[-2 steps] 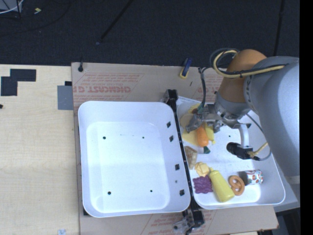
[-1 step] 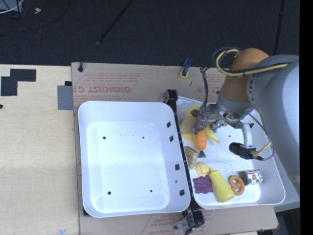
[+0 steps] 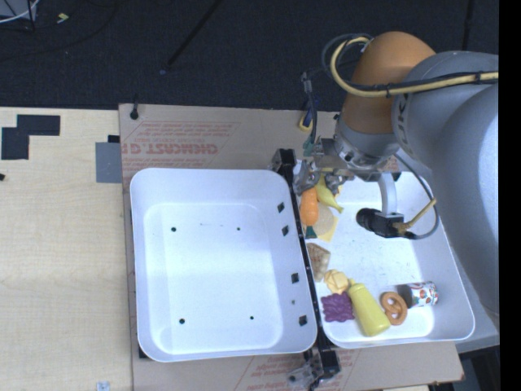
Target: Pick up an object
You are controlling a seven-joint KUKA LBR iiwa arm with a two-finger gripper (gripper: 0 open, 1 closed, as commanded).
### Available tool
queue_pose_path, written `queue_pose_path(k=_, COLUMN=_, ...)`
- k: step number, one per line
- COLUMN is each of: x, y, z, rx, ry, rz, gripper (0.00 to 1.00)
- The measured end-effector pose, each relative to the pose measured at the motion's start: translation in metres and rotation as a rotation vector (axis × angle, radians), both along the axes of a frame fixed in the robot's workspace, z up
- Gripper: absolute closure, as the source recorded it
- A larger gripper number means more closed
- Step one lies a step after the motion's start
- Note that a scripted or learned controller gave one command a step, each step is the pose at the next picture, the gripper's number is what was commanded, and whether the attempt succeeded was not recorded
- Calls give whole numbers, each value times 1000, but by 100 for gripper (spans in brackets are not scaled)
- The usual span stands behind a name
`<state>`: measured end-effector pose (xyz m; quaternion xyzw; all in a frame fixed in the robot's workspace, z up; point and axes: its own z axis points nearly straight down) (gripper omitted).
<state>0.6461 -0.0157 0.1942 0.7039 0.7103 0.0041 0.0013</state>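
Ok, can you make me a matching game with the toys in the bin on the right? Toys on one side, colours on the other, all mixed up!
Toys:
1. grapes
2. carrot
3. bottle
4. pretzel

Colours:
A. orange
B. brown
C. purple
D. yellow

Pairs: 1-C, 2-A, 3-D, 4-B
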Motion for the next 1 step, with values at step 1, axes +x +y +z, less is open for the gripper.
queue_pose_path(k=1, x=-2, y=33, z=80, rx=-3, ry=4, rz=-6, gripper=100)
